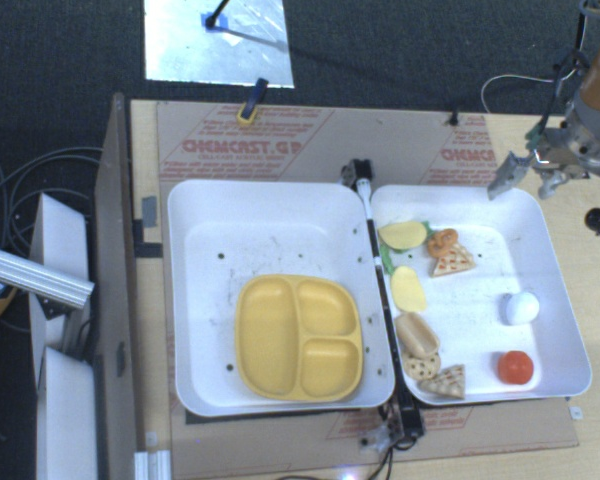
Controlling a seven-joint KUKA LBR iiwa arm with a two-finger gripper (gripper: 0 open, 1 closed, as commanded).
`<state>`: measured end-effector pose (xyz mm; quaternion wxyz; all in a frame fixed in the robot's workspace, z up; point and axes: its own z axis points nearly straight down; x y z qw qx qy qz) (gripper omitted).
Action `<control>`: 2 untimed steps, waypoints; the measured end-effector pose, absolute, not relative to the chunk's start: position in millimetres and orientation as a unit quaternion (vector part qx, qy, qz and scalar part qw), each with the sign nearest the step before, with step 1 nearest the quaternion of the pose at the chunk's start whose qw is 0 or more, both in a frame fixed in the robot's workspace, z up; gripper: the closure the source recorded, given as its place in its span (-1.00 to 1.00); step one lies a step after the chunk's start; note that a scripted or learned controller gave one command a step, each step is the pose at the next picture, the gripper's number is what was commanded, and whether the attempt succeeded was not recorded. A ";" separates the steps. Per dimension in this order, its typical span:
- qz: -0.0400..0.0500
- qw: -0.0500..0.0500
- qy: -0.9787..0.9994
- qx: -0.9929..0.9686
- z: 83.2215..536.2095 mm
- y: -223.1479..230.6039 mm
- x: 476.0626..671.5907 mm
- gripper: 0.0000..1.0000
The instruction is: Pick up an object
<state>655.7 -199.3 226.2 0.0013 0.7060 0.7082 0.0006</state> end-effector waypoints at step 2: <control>0.001 0.001 0.709 0.706 84.0 -122.6 640.0 -1.00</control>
